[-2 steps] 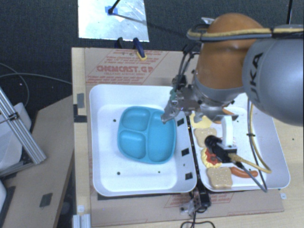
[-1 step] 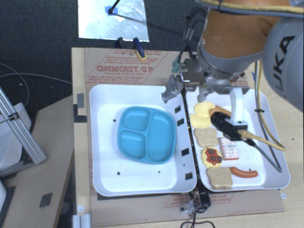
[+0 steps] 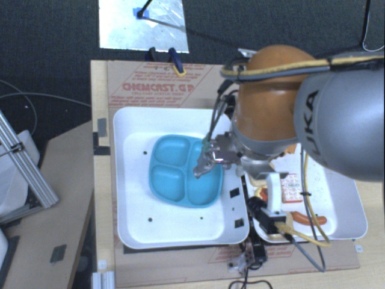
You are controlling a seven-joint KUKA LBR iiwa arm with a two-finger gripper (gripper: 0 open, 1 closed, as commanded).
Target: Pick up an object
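Plastic, light and stiff by its look, the blue divided plate [image 3: 180, 176] offers its raised rim to the pincer [image 3: 204, 164], whose opening I cannot tell.

Divided plate [image 3: 180, 176] in the left bin [image 3: 135, 221]; pincer [image 3: 204, 163] over its right edge.

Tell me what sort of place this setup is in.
Most likely a robotics lab or test cell, not a kitchen. A large grey and orange arm reaches over two white bins on cardboard sheets; loose cables and an aluminium frame surround the bench. A blue divided plate lies in the left bin.
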